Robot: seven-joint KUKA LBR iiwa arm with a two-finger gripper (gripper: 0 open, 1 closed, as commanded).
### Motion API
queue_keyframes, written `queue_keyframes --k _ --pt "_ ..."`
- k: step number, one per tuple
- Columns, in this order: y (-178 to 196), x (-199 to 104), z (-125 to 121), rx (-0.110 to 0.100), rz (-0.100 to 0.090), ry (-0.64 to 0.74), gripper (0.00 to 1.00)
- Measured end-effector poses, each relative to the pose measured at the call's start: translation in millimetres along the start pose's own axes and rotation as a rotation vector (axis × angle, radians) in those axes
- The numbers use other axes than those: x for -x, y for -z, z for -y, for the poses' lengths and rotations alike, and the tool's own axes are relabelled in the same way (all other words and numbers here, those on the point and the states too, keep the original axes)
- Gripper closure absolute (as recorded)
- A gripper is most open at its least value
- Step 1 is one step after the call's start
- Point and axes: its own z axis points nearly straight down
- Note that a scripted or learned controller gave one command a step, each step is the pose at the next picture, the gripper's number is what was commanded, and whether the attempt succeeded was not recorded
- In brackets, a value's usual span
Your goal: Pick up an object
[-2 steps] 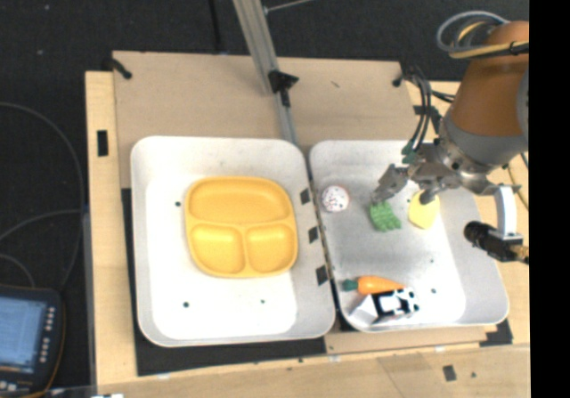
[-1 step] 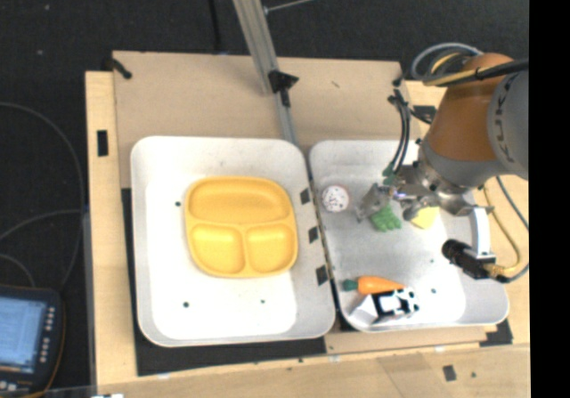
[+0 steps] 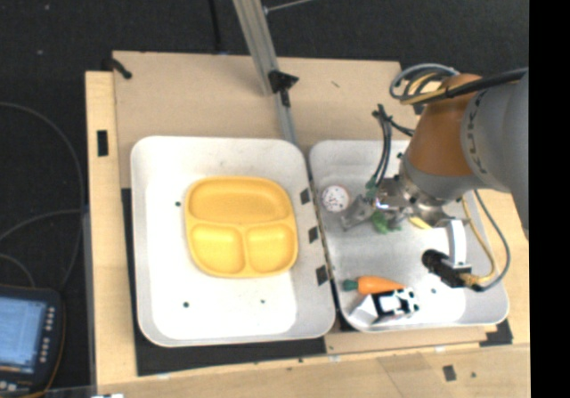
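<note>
Gripper (image 3: 378, 211) is seen lowered into the right bin (image 3: 485, 309), in its upper middle part, under the orange-banded wrist. Whether it is released or clenched cannot be told, since its tip is blurred and partly covered by the wrist.

A small green piece (image 3: 384, 223) is taken to be the thing aimed at. It lies directly at the gripper's tip, touching it or just beside it; which of the two cannot be judged. Only a little of it is shown, as a bright green patch of unclear shape, and a small yellow scrap (image 3: 417, 223) is seen close to its right.

Several failures can be expected from here. The green piece is small and low against the bin floor, so it could be pushed aside rather than caught, or be pinched at an edge and dropped when the arm is raised. If the approach is set slightly off, nothing but the floor would be met. The yellow scrap could be nudged or taken up in its place. A round white disc (image 3: 335, 199) lies near on the left, and could be knocked if the arm is swept that way.

A carrot (image 3: 381, 284) and a black-and-white block (image 3: 393, 302) are set well apart at the bin's near edge, and should not be disturbed. The left bin (image 3: 160, 298) bears a yellow divided plate (image 3: 240, 225).
</note>
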Motion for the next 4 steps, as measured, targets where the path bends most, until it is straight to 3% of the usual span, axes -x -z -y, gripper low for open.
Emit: queue_keyframes --k 1,3,4 --pt "14.5 1.2 -1.6 0.008 -0.001 -0.005 1.0" --pt "112.7 4.3 -6.9 0.012 0.001 0.006 1.0" --pt "123.6 -52.3 -18.2 0.007 -0.002 0.011 1.0"
